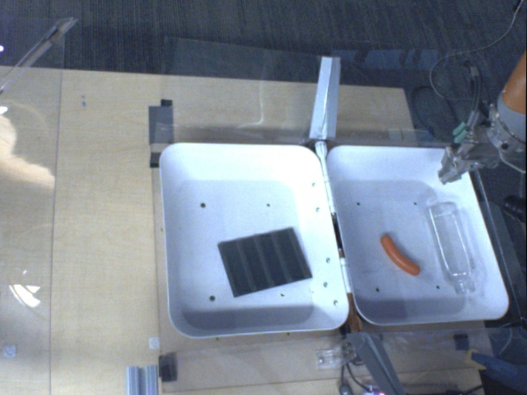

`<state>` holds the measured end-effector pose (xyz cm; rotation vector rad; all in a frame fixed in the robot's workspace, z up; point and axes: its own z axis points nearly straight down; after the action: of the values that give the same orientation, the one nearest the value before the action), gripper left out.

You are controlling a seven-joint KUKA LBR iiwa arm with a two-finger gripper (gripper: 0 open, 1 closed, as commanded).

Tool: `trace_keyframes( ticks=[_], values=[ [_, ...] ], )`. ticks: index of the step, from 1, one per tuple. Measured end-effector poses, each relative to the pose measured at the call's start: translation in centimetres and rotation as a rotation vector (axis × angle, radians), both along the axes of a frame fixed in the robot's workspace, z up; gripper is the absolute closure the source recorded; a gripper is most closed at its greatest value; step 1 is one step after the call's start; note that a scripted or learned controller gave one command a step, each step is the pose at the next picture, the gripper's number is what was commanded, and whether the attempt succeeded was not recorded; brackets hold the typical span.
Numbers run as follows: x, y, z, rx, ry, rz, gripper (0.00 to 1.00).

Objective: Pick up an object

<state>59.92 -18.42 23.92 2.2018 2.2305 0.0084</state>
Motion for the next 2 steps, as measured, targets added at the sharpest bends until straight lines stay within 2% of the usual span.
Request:
trace_keyframes(
  ticks=[1,2],
  values=[
    [-0.8,-2.15,3.11,-0.003,0.002,0.145,1.0],
    [-0.8,-2.15,3.1,-0.003,0.002,0.145,0.0]
  ],
)
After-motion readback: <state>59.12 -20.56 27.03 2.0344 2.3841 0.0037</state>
